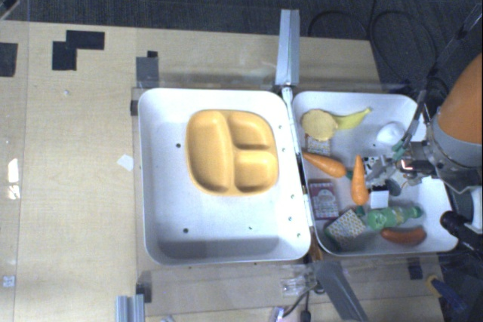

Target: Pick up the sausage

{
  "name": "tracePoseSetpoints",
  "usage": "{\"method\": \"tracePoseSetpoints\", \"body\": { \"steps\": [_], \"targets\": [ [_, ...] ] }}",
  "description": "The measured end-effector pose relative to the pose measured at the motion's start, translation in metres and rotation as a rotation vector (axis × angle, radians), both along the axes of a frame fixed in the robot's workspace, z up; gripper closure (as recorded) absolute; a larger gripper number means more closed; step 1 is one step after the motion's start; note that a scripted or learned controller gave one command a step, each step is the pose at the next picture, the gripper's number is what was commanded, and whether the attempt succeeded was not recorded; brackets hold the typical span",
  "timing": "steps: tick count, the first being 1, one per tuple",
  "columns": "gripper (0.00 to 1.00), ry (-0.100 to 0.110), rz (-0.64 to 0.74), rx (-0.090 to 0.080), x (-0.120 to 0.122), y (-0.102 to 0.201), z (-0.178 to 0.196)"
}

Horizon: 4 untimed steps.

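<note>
The sausage [403,235] lies below the fingers [381,171] (grip state unclear); probably light, smooth, slightly slippery, best pinched across its middle.

No lettering here is clear enough to read.

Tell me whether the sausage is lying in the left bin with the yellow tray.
No: the sausage lies in the right bin, near its front edge beside the green bottle, while the yellow tray sits in the left bin.
</note>
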<state>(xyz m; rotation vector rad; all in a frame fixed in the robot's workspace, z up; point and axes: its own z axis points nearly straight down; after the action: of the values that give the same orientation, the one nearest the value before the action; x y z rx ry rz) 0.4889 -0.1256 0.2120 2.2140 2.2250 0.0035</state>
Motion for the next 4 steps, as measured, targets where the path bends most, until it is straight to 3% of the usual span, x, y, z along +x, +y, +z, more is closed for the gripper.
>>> {"method": "tracePoseSetpoints", "body": {
  "steps": [1, 2, 3, 4],
  "targets": [
    [0.0, -0.011, 0.022, -0.005, 0.002, -0.048, -0.122],
    [0.0, -0.004, 0.078, -0.001, 0.089, -0.036, -0.088],
    [0.0, -0.003, -0.381, 0.002, 0.1, 0.034, -0.096],
    [0.0, -0.004, -0.666, 0.003, 0.134, -0.008, -0.124]
  ]
}}
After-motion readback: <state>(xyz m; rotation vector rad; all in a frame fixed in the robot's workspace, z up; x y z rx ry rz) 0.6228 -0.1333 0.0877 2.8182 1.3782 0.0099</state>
